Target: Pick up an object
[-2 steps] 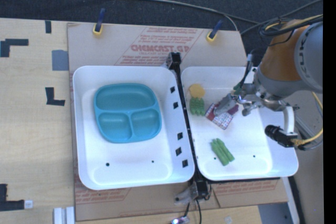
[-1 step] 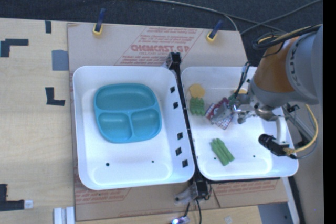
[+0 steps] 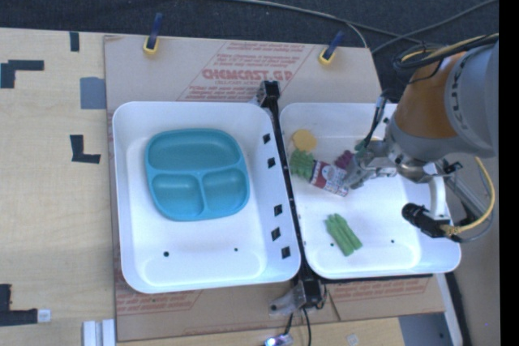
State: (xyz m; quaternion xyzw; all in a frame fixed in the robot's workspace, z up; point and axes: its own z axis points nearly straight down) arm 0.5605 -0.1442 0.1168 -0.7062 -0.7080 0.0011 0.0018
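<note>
The right bin (image 3: 405,255) holds a yellow piece (image 3: 304,139) near its back left, a green item (image 3: 302,164) just below that, a small red and white packet (image 3: 328,177) in the middle, and a green ridged object (image 3: 344,234) toward the front. My gripper (image 3: 354,168) reaches in from the right and sits low at the right end of the packet, touching or nearly touching it. The fingers are dark and small here.
The left bin (image 3: 134,255) holds a blue divided tray (image 3: 197,173). A black divider (image 3: 280,182) with clips runs between the bins. The arm's orange band and grey body (image 3: 442,113) hang over the right bin's right edge. Cables trail at the far right.
</note>
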